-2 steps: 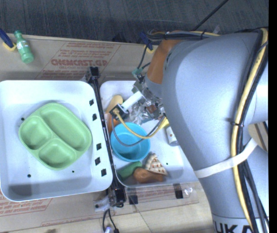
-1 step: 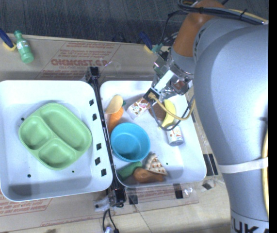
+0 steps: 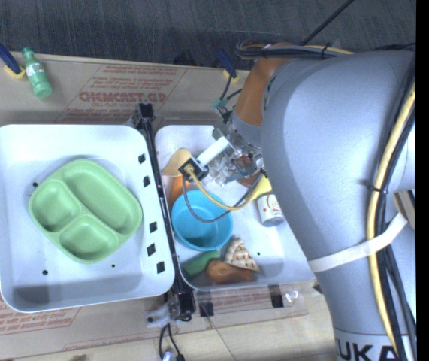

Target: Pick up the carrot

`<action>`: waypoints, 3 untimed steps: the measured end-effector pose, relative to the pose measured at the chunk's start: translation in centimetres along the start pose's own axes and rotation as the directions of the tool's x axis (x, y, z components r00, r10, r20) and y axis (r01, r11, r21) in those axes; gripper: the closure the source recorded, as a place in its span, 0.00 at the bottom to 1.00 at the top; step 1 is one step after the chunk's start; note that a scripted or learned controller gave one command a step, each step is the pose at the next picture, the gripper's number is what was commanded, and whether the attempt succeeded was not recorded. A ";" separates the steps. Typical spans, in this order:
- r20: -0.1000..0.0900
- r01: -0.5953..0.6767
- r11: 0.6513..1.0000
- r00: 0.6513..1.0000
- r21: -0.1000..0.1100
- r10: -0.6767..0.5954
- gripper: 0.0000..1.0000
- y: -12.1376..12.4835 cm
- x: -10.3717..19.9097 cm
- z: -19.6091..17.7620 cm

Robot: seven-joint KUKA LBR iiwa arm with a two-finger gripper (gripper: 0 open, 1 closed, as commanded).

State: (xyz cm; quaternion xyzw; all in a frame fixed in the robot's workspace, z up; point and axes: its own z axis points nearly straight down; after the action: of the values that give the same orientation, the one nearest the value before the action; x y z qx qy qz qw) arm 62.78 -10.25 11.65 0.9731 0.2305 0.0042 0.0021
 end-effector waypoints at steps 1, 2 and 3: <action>0.007 -0.001 1.000 1.000 0.008 0.001 0.00 -0.2 -0.2 0.3; 0.015 -0.185 0.983 0.983 0.009 0.185 0.00 -3.9 2.2 -7.7; 0.017 -0.247 0.969 0.969 0.006 0.247 0.00 -5.2 4.9 -7.5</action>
State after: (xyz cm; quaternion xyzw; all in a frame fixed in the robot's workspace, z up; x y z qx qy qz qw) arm 64.76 -3.36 19.13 0.9942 0.1077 -0.0043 -0.0004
